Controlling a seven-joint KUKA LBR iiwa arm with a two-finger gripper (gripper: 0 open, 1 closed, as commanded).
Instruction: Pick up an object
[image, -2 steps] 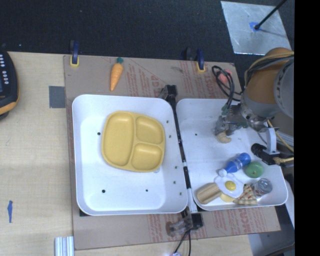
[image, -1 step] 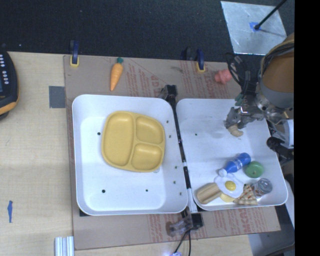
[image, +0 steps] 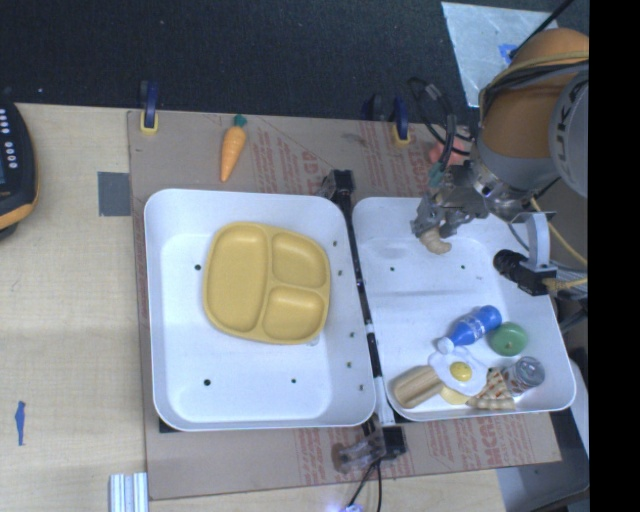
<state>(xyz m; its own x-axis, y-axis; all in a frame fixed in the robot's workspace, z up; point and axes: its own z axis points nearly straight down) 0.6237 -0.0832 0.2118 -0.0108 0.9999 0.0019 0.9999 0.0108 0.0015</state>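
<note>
Left of the right bin (image: 400, 300), a yellow divided plate (image: 267, 280) is seen. At that bin's far edge the tool (image: 440, 225) is clenched on a small tan object (image: 435, 242) — seemingly grasped, not yet lifted clear; toys (image: 470, 365) lie in its near corner.

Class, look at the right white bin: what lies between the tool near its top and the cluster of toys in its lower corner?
Bare white bin floor separates the tool from the toy cluster, seen in the camera view.

The arm (image: 545, 100) is grey, with a rounded orange band above the wrist; dark cables trail alongside its metal wrist.
</note>
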